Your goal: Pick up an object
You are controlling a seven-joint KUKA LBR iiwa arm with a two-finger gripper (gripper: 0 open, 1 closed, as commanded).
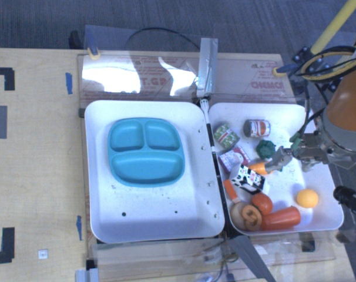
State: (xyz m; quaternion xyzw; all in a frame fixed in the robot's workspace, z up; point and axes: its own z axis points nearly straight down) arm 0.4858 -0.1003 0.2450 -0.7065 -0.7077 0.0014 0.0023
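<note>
While the worktop (31,175) is seen as a pale, wood-grained sheet, two shallow white plastic bins are borne on it side by side. The left bin (107,216), rounded at its corners and lightly speckled, carries a smooth blue divided tray (146,151) of three compartments. The right bin (325,216) is crowded with small items: a red, elongated pepper-like piece (281,217), a round red tomato (262,203), a black-and-white patterned block (247,180), an orange ball (307,198), a small tin (257,128), a green packet (226,137) and a dark green lump (265,148). The grey arm (342,122) is seen at the right, its pincer (276,160) low over the right bin, just beside the dark green lump. Whether the pincer is parted or closed cannot be told, and nothing is seen held.
</note>
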